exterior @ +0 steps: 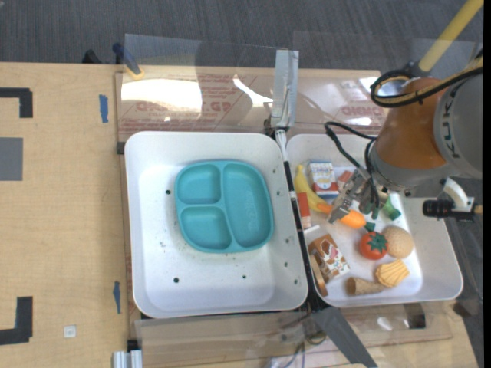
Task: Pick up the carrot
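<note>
Pincer [351, 202] sits right over your carrot [352, 220], near the tomato [374, 245], ready to grab; open or closed, I can't tell.

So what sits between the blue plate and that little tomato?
In the camera view, a brown snack packet lies between the teal divided plate and the red toy tomato, past the bin walls.

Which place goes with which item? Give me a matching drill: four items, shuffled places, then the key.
Items:
1. teal divided plate
2. carrot
3. tomato
4. ice cream cone

Places:
A. near front edge of right bin
B. middle of left bin
C. directly under the gripper
D. right bin, just left of the bread roll

Pairs: 1-B, 2-C, 3-D, 4-A
</note>
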Robot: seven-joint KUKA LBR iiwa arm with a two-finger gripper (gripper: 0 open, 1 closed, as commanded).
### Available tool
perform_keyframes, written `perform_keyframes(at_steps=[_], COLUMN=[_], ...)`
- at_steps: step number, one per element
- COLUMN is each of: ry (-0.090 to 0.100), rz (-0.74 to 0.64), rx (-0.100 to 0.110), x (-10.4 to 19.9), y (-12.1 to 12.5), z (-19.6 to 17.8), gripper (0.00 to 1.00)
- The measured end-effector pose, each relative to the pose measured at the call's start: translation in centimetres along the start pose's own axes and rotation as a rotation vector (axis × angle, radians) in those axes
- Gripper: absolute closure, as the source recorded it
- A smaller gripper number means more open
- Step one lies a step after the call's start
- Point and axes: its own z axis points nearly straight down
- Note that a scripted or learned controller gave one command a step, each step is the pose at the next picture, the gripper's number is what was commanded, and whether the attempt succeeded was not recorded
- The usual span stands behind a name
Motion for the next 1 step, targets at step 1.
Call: perform_keyframes(at_steps=[1], ry=[0.017], rz=[0.169], rx=[0.005], x=[-0.83], y=[4.42], z=[-8.47], gripper=[1.00])
